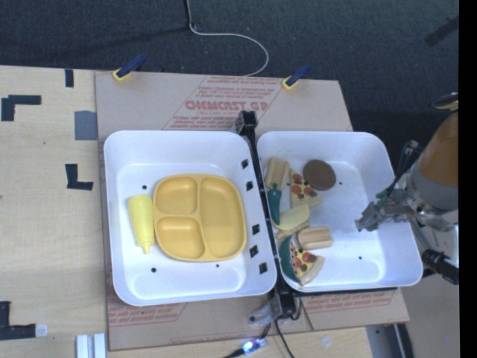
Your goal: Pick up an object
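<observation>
The right bin (373, 271) holds a cluster of toy foods along its left side. Among them are a brown round disc (320, 174), a tan wafer (276, 173), a pizza slice (301, 188), a pale yellow piece (293, 217), a bread roll (315, 238) and a second pizza slice (302, 262). My gripper (370, 220) reaches in over the right part of this bin, above bare white floor. It sits well to the right of the bread roll and touches none of the foods. Nothing shows in its grasp.
The left bin (123, 274) carries a yellow divided plate (200, 217) with a yellow squeeze bottle (141, 221) lying to its left. A black divider (257, 200) separates the bins. The arm's orange band (443, 151) hangs over the right bin's right rim.
</observation>
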`<state>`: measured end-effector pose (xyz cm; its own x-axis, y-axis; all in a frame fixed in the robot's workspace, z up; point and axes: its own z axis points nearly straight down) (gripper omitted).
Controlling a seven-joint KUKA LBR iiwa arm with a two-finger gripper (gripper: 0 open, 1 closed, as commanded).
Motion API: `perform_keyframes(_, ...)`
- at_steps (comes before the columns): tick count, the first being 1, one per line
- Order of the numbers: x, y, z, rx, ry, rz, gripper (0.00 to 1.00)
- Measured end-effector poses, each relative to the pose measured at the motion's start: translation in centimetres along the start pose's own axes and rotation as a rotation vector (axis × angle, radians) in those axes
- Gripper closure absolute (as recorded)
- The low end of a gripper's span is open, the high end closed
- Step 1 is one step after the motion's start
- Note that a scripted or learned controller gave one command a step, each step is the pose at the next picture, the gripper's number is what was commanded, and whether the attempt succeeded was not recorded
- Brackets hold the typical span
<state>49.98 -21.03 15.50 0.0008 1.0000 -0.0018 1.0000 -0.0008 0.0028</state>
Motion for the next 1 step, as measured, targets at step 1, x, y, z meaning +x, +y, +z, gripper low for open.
perform_keyframes(1,-0.21,0.51,-4.32,0.0,0.0,-0.002,1.0)
